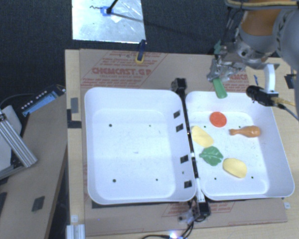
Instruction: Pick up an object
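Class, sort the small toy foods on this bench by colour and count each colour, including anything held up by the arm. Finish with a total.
Yellow: 2, wedge and lemon
Green: 2, leaf and stick in the pincer
Red: 1, disc
Brown: 1, drumstick
Total: 6

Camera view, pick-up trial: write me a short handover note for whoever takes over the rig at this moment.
Gripper: raised over the right bin's far edge, a green cylinder between its jaws.
In the right bin: red disc, brown drumstick, yellow wedge, green leaf, yellow lemon-shaped piece.
Done: an object appears picked and lifted.
Left: confirm the grip holds; nothing shows where it goes next.
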